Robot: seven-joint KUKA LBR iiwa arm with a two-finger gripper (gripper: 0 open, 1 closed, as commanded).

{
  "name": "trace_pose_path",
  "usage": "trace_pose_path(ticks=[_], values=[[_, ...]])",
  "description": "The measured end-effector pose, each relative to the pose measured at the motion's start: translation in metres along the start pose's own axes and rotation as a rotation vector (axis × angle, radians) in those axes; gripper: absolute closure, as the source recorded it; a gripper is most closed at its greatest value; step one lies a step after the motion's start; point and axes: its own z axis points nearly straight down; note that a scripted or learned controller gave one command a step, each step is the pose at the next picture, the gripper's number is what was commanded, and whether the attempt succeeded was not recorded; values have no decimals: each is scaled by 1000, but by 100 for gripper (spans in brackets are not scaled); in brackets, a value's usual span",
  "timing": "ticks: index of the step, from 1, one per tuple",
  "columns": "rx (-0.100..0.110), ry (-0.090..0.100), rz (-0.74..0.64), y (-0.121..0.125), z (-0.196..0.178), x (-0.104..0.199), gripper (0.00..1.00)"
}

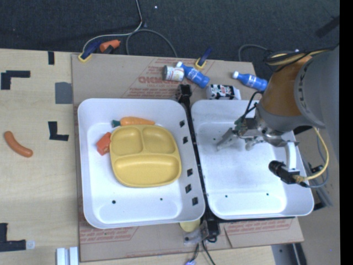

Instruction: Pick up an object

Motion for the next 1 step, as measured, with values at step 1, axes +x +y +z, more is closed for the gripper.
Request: trace_pose_path(ticks=[1], values=[[4, -2, 13, -94, 38, -32, 0]])
